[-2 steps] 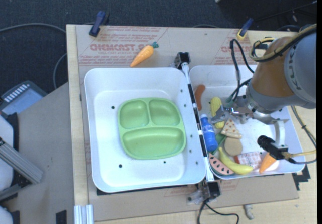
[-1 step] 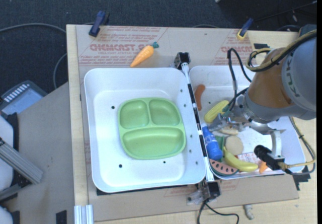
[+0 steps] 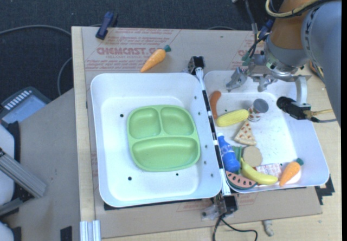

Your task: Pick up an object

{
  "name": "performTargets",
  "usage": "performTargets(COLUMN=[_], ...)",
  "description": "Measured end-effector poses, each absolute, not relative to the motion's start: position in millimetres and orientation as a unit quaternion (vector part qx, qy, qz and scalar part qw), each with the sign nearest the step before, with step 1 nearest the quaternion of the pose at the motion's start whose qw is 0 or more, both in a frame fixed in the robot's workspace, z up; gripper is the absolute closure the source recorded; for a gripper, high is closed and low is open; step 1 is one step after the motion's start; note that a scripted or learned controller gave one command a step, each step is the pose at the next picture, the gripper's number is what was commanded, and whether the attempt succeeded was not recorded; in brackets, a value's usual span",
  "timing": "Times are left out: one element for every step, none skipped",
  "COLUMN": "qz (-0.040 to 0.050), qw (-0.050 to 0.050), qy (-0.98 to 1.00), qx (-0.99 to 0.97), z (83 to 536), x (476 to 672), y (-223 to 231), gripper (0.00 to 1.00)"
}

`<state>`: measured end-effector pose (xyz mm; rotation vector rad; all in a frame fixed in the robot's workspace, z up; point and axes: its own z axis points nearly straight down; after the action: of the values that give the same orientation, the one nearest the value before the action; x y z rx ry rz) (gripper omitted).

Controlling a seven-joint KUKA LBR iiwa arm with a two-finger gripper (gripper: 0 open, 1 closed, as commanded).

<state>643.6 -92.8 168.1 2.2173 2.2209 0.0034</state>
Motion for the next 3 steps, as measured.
performTargets(qz=[0.0005,-0.0005,0.0004], qw=[0.001,-0.001,0.001], qy=[0.708,0.707,0.707], qx=[0.707,0.707,0.707], z=[117.3,84.0,94.4], x=[620.4,563.4,564.3], y=[-106.6,-92.2,-92.1], gripper=[0.0,0.0,1.0])
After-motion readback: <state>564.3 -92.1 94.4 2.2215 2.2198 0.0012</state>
